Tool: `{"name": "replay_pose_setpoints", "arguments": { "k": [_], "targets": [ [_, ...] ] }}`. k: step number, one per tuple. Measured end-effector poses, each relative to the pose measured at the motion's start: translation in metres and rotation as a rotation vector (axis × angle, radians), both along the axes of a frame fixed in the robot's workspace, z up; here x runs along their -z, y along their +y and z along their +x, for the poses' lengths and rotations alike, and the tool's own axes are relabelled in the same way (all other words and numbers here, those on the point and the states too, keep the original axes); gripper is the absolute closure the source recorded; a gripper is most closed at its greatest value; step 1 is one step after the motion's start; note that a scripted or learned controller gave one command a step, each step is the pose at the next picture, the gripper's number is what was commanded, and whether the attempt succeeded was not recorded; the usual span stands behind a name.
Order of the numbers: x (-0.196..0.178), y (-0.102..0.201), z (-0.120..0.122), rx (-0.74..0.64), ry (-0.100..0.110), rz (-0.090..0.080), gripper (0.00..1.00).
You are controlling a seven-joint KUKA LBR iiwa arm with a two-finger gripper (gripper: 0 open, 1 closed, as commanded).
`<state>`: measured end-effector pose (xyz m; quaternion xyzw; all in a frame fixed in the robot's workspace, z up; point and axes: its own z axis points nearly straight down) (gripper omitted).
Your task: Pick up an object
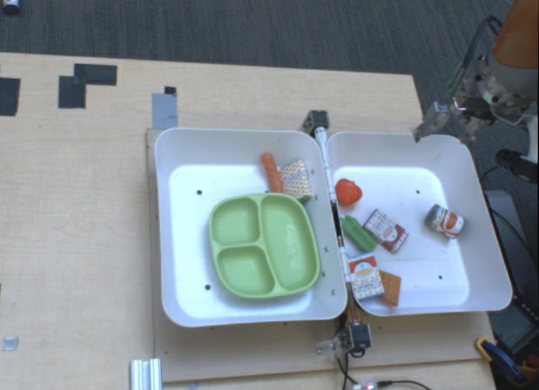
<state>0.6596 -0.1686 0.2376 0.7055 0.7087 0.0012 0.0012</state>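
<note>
nearest us, along the front of the right bin point(484, 291), we see a small printed carton point(365, 279) lying beside an orange-brown cracker-like piece point(391, 288), the two touching. just behind them a green pepper-like piece point(357, 234) lies by the divider, next to a red and white packet point(385, 230), and a small can point(444, 221) rests on its side toward the right wall, well apart from the rest. further back a red tomato-like piece point(348, 192) sits near the divider. in the left bin point(181, 211) we see a green three-compartment plate point(264, 245), with an orange carrot point(272, 173) and a patterned packet point(294, 178) just behind it, touching each other. farthest off, at the right bin's back right corner, the gripper point(450, 117) hangs outside the rim, above the bench; we cannot tell how its fingers stand, and nothing shows between them
</note>
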Motion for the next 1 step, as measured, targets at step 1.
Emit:
{"name": "replay_pose_setpoints", "arguments": {
  "k": [1],
  "targets": [
    [0.1519, 0.0097, -0.0274, 0.002, -0.002, -0.001, 0.0]
  ]
}}
